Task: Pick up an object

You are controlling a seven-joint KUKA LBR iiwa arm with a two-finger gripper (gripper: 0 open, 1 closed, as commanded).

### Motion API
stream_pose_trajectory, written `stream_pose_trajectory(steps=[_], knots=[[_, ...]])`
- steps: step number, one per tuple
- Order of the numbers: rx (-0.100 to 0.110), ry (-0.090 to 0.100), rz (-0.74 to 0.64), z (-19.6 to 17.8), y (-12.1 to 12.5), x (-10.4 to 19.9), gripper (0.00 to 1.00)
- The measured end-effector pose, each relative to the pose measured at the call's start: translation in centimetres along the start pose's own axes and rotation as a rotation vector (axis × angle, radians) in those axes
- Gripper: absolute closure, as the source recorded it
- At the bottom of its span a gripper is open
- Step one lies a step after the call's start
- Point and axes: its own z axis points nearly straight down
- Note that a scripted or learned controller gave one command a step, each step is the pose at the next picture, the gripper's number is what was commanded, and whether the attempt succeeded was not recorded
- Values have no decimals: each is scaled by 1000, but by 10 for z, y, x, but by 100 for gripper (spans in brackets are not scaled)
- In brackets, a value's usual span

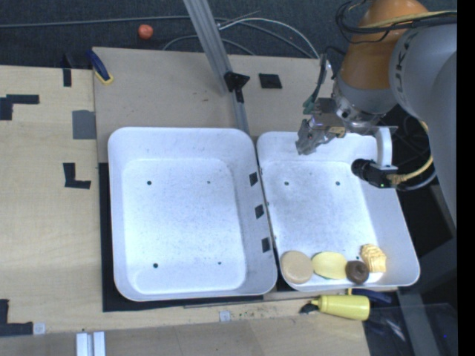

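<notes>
Several small objects lie along the near edge of the right bin [386,221]: a tan round disc [297,267], a pale yellow oval piece [329,265], a dark brown round piece [357,272] and a yellow ridged piece [372,257]. My gripper [307,144] hangs over the far left corner of that bin, well away from them, pointing down and left. Nothing shows between its fingers. From this slant I cannot make out how wide they stand.
The left bin [126,221] stands beside the right one. A yellow tool with a black tip [341,306] lies on the bench just in front of the right bin. A grey pole [215,50] slants across the back. A small orange ball [145,30] rests far back.
</notes>
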Motion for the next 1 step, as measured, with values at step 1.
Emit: stream_pose_trajectory(steps=[1], knots=[[0,0,0,-10,-8,53,100]])
